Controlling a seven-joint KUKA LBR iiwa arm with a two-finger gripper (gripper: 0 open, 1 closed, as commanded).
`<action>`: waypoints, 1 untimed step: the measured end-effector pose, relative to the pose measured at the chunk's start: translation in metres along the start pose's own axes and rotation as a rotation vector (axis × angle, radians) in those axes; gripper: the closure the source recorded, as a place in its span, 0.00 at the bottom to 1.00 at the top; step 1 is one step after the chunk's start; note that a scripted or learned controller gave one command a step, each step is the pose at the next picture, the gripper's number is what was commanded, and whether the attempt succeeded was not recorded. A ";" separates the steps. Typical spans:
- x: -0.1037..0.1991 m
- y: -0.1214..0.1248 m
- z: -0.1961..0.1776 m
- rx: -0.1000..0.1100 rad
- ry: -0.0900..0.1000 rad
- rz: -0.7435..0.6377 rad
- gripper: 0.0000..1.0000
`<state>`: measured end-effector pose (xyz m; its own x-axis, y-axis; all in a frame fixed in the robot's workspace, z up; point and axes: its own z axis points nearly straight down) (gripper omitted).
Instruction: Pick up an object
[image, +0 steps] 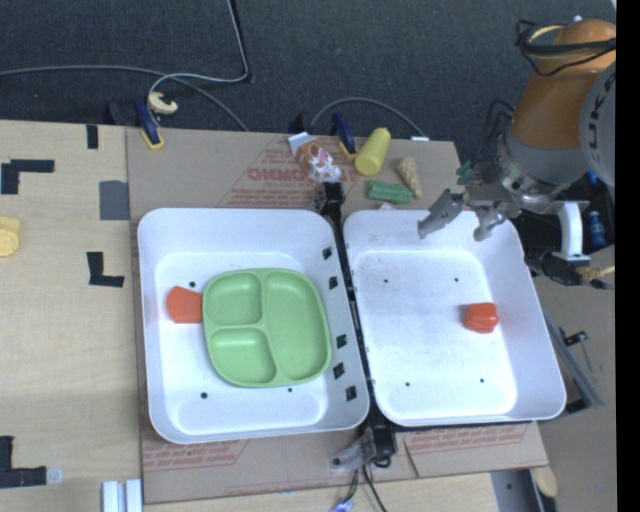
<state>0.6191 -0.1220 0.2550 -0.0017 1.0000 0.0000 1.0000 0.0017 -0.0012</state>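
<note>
A small orange-red object (481, 317) lies in the right bin (420, 380), near its right wall. Another orange piece (184, 304) sits in the left bin (170, 400), touching the left edge of a green divided plate (268, 326). My gripper (461, 221) hangs over the far right corner of the right bin, well above and behind the orange-red object. Its two grey fingers (437, 215) are spread apart with nothing between them.
Behind the bins on the cardboard lie a yellow cylinder (373, 150), a green piece (388, 192), a tan cone-like piece (408, 174) and a small wrapped item (314, 157). Cables run along the back. The arm's orange band (565, 90) is at the upper right.
</note>
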 end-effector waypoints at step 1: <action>-0.099 -0.014 0.037 0.001 -0.002 0.002 0.00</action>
<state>0.6049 -0.2206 0.2180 0.0003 1.0000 -0.0019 1.0000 -0.0003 -0.0025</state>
